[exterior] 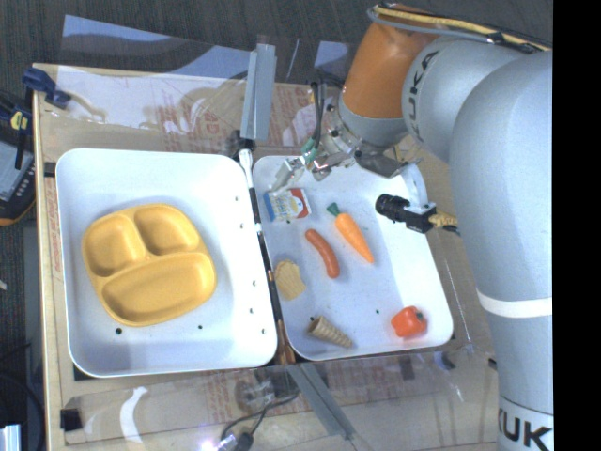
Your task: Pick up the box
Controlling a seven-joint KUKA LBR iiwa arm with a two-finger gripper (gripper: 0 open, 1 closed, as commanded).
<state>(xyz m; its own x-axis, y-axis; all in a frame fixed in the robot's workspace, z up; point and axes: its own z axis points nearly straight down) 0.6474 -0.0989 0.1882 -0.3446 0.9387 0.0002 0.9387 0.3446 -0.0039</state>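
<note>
The box is lying in the right bin's back left corner, close against its wall. The claw is hovering just behind the box, fingers apart and holding nothing. Descending here, a finger is likely striking the bin wall, or nudging the box toward the carrot.

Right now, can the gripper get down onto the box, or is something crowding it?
Probably yes. The gripper hangs just above the box at the right bin's far left corner; only the bin wall is close, the carrot lies clear.

Small box flat in right bin's far-left corner
</note>
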